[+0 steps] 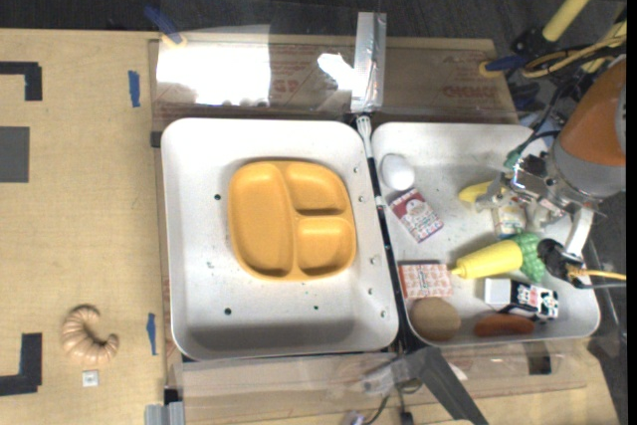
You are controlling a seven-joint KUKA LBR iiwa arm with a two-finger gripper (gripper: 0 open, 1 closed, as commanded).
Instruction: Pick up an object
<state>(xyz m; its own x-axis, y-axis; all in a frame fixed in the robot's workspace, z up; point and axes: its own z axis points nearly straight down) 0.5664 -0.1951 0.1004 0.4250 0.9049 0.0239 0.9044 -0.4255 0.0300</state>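
So the gripper (pixel 528 199) sits mid-right in the frame over the right bin (pixel 448 139), right above the toy corn (pixel 490 260); can't tell how it's set, too cluttered.

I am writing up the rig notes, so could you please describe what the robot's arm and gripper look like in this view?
The arm enters from the right as a rounded body with a broad orange band above a grey wrist section. Below it, the gripper is a cluttered silver-grey metal assembly with small brackets and fittings. Thin dark cables run along the wrist, and a yellow wire shows beside the arm near the right edge. No readable markings are visible.
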